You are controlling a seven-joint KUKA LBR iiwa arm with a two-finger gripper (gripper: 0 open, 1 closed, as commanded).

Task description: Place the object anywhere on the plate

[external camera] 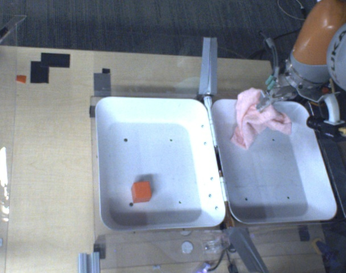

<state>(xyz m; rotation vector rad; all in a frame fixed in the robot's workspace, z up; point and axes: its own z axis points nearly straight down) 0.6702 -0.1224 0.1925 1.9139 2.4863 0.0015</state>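
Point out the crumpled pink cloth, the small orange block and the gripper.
Crumpled pink cloth (254, 121): camera view, middle folds.
Small orange block (141, 191): camera view, top face.
Gripper (270, 97): camera view, at its fingertips.

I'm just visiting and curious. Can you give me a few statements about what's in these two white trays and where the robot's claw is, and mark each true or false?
1. A pink cloth hangs at the gripper, over the right bin. True.
2. The orange block lies in the right bin. False: it lies in the left bin.
3. The cloth is blue. False: pink.
4. The gripper is above the right bin's far edge. True.
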